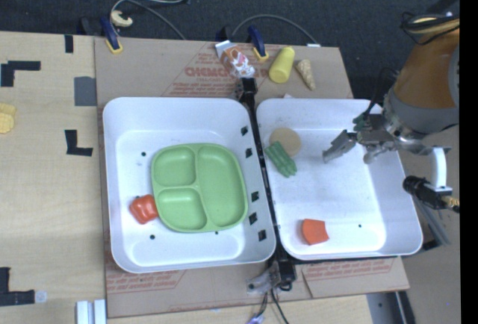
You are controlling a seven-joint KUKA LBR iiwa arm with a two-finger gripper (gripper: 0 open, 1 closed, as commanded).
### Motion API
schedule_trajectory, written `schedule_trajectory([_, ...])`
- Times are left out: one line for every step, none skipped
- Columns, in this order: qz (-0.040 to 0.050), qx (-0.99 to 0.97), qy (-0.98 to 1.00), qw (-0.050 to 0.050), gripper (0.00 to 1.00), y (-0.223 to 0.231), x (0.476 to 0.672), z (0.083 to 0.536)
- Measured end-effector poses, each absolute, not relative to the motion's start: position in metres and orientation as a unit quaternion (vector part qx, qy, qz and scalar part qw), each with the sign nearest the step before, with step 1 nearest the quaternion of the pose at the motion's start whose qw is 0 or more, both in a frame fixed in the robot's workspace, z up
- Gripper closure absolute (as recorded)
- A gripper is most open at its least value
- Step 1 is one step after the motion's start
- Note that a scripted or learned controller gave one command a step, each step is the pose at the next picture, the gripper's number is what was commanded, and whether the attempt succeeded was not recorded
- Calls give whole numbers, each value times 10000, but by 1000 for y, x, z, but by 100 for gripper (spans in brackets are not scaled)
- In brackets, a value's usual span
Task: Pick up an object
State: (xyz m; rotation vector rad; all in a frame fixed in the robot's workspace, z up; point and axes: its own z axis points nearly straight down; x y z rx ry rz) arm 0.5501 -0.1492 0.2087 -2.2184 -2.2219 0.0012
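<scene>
The right bin (388,237) holds three candidates; the claw (357,145), fingers spread wide and holding nothing, hangs above it near the green piece (282,159) and tan disc (286,140); these touch, so it might nudge both; the orange block (314,231) lies well apart.

An orange block (314,231) lies flat on the floor of the right bin (396,229), near its front wall. A green ridged piece (282,159) (pickle-like) lies at a slant close to that bin's left wall, one end touching a round tan disc (286,140) just behind it. In the left bin (123,166), a red-orange piece (143,208) rests against the front-left edge of a green divided plate (199,186).
</scene>
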Motion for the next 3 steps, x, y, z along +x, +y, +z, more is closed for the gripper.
schedule_trajectory([-12,-7065,-7078,-6,0,-101,555,86])
schedule_trajectory([-15,-7064,-7078,-21,0,-95,606,86])
schedule_trajectory([-6,-7061,-7081,-19,100,-95,606,96])
